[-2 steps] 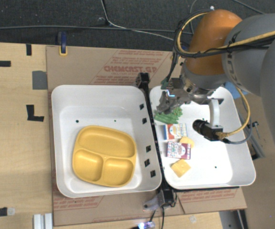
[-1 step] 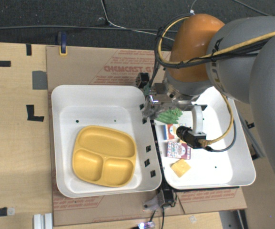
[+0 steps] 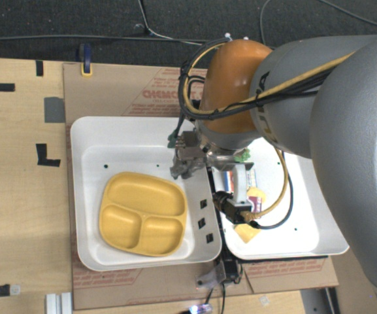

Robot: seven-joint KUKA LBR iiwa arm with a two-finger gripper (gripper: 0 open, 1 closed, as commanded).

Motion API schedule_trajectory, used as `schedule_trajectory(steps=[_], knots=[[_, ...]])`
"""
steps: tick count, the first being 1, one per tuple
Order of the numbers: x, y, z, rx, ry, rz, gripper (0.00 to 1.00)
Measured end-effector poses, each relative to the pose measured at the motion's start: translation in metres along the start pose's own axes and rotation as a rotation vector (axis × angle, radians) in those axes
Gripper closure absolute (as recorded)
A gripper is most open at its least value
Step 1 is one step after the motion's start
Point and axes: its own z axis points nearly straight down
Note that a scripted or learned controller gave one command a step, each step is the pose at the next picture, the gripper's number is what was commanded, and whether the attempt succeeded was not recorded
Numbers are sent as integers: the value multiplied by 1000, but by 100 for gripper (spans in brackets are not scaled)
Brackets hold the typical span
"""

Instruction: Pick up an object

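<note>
Two shallow white bins are seen side by side on a cardboard-covered bench [image 3: 110, 90]. In the left bin [image 3: 87, 142], a yellow divided tray [image 3: 142, 212] is laid flat toward the near side, with one wide compartment at the back and two smaller ones at the front. The right bin [image 3: 306, 234] is largely covered by the grey arm [image 3: 332, 110], which is extended in from the right, its orange band [image 3: 230, 84] placed above the wrist. Cables [image 3: 195, 90] are looped around that band. The gripper [image 3: 187, 156] is positioned at the right rim of the left bin, just beyond the far right corner of the yellow tray and apart from it; whether its jaws are spread or pressed together cannot be told, as they are hidden beneath the dark wrist hardware. In the right bin, beside the dividing wall, a few small things are partly seen below the arm: a green piece [image 3: 242, 154], a packet with red and white print [image 3: 240, 178], and a yellow wedge-shaped piece [image 3: 245, 233] near the front. A black cable [image 3: 286, 195] is curved over that bin's floor.
</note>
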Motion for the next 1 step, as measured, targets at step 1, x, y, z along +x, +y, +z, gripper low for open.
schedule_trajectory(steps=[1], knots=[[-3, 1, -1, -3, -1, 3, 0]])
